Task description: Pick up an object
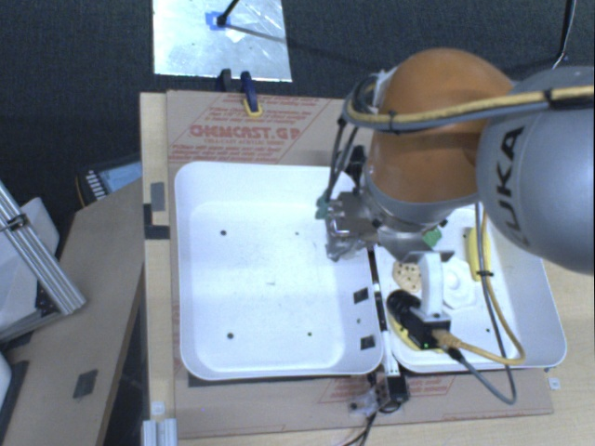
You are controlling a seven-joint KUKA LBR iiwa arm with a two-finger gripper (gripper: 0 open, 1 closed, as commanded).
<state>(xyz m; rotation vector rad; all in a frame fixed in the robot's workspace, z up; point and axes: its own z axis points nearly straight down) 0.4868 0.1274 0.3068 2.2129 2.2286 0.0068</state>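
Cardboard [242, 128] lines the bench; the gripper [342, 233] hangs above the rim between the view's left bin [200, 356] and right bin [544, 337], its state impossible to tell; a white object [457, 288] lies in the right bin; centre squarely over it before descending.

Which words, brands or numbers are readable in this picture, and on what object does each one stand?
"CHEMCAST GP": large red letters on the brown paper-faced sheet, near its far edge.
"UKA": dark letters on the grey robot arm; the start of the word is hidden.
Small red print around the large word and at the sheet's near edge: too blurred to read.
No numbers can be read.
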